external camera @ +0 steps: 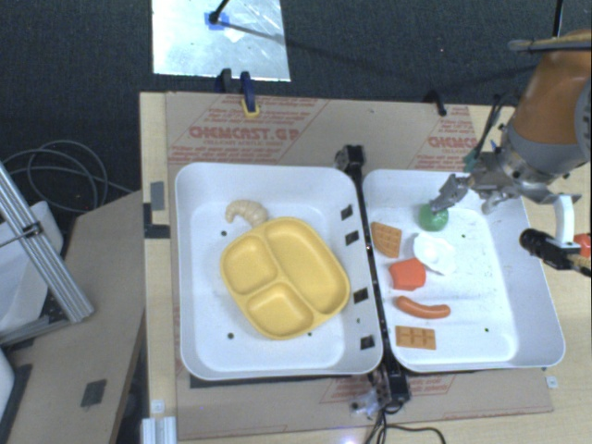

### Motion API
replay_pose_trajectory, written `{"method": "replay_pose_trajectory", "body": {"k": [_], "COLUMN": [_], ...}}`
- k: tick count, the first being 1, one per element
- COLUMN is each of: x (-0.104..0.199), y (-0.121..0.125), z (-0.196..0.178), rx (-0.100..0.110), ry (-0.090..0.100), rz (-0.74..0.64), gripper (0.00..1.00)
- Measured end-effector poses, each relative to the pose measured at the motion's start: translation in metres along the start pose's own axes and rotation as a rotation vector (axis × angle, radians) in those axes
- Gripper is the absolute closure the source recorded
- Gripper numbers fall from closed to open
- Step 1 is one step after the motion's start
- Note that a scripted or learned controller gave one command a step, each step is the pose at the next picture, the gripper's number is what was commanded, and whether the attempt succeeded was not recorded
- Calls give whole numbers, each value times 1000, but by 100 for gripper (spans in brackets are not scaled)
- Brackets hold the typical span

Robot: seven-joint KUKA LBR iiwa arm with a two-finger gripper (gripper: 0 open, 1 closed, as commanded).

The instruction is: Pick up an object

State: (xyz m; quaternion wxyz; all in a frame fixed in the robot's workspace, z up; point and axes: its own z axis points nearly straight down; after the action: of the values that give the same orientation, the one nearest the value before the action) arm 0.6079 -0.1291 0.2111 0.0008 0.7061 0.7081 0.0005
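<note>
My gripper (468, 202) hangs over the back of the right bin (532, 294), open, with nothing between its fingers. One finger (450, 194) points down-left and ends just beside a small green round object (432, 217). Whether it touches the object I cannot tell. In front of the green object lie a white piece (435, 251), a red-orange block (408, 274), a waffle-like cracker (387, 240), a sausage (423, 309) and a second cracker (415, 338).
The left bin (199, 248) holds a yellow divided plate (282, 276) and a beige croissant-shaped piece (246, 212) at its back. A black divider (361, 248) runs between the bins. The arm's black and red fitting (553, 246) overhangs the right bin's right rim.
</note>
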Motion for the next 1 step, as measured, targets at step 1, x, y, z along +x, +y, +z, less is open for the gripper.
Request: {"method": "replay_pose_trajectory", "body": {"k": [1], "x": [-27], "y": [39], "z": [133], "rx": [1], "ry": [-1], "rz": [-1], "gripper": [0]}}
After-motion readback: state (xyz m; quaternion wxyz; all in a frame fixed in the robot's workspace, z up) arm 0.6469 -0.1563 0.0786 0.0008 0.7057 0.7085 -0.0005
